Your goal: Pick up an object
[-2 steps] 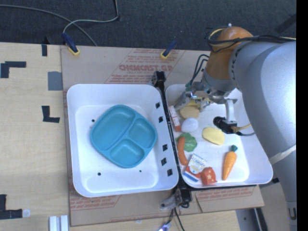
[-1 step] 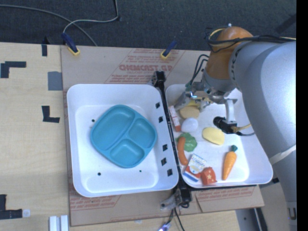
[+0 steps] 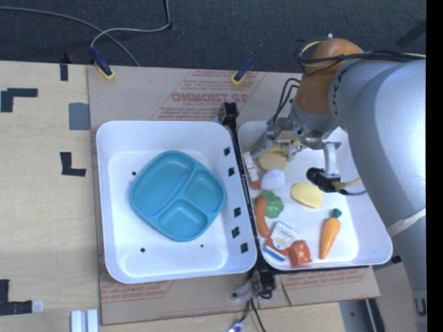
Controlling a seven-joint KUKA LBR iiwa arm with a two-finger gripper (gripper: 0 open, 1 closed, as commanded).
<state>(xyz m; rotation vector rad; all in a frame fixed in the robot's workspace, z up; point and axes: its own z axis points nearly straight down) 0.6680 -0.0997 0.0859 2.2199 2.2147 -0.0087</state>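
The end effector [image 3: 277, 144] hangs low in the right bin [image 3: 367, 251] over a tan potato [image 3: 272, 160]; its grip state is unclear

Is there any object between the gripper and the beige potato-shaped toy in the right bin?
Nothing visible does. The gripper hangs right above the beige potato-shaped toy, and the white egg lies on its far side.

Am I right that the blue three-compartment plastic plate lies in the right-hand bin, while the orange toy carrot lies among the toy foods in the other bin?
Not quite: the camera view shows the blue three-compartment plastic plate in the left-hand white bin. The orange toy carrot does lie among the toy foods in the other bin.
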